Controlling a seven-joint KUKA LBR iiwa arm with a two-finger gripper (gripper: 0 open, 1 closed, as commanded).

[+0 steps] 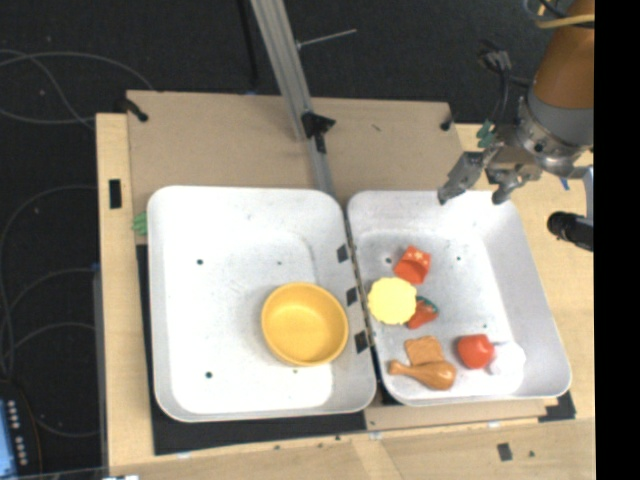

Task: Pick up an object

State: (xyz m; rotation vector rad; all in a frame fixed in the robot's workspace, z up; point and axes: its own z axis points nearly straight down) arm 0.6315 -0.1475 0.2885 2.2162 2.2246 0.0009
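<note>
My gripper (474, 190) hangs over the far edge of the right bin (520, 268), its two grey fingers spread apart with nothing between them. Well below it in that bin lie a small red-orange block (412, 265), a yellow round piece (392, 301) with a red pepper-like toy (424, 313) tucked behind it, a brown drumstick (424, 372) under a tan slice (423, 349), and a red tomato-like toy (476, 351). A yellow bowl (304, 323) sits in the left bin (200, 268) near its right side.
A slanted metal post (290, 78) rises from the bench behind the seam between the bins. Cables lie on the dark floor to the left. Brown bench board (250, 138) surrounds both bins.
</note>
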